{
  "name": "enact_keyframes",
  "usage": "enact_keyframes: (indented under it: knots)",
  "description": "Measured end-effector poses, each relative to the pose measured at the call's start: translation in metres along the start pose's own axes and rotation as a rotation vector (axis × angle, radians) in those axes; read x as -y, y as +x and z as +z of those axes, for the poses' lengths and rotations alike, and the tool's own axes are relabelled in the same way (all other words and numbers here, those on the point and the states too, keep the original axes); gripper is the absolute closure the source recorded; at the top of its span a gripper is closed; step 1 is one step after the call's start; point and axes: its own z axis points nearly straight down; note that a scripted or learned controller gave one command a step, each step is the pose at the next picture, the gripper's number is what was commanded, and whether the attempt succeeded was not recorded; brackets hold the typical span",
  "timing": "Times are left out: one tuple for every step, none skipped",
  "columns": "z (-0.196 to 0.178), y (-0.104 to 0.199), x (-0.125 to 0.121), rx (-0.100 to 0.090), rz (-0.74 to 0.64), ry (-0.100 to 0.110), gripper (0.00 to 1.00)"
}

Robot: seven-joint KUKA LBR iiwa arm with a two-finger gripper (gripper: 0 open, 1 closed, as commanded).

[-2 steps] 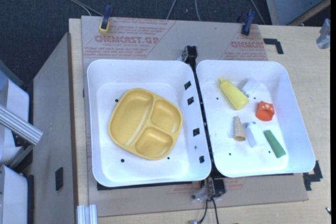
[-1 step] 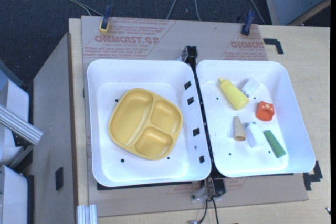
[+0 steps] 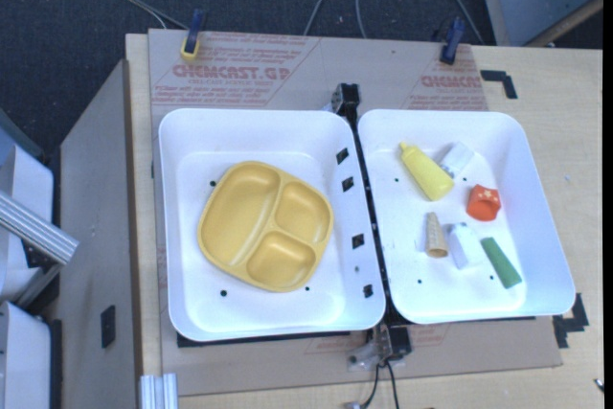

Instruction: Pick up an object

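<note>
In the right bin (image 3: 536, 170) a yellow bottle (image 3: 426, 171) lies tilted, with a white block (image 3: 459, 155) just beside its upper right, an orange-red piece (image 3: 484, 203) to its right, and a tan cone (image 3: 437, 235), a pale piece (image 3: 460, 247) and a green bar (image 3: 501, 262) below it.

Two bins are sitting side by side on the bench. A tray (image 3: 265, 224) is lying in the left bin (image 3: 182, 302). In the right bin (image 3: 536, 196), a bottle (image 3: 425, 170) is lying at the back, a cup (image 3: 484, 202) to its right, a cone (image 3: 436, 235) in front of it, and a block (image 3: 501, 262) right of the cone.
</note>
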Motion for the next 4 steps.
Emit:
enact_keyframes:
  knots:
    - [-0.012,0.000,0.000,0.003,-0.001,-0.004,1.00]
    - [-0.023,0.001,-0.001,0.006,-0.003,-0.009,1.00]
    - [-0.035,0.001,-0.001,0.009,-0.004,-0.013,1.00]
    - [-0.047,0.001,-0.002,0.012,-0.005,-0.017,1.00]
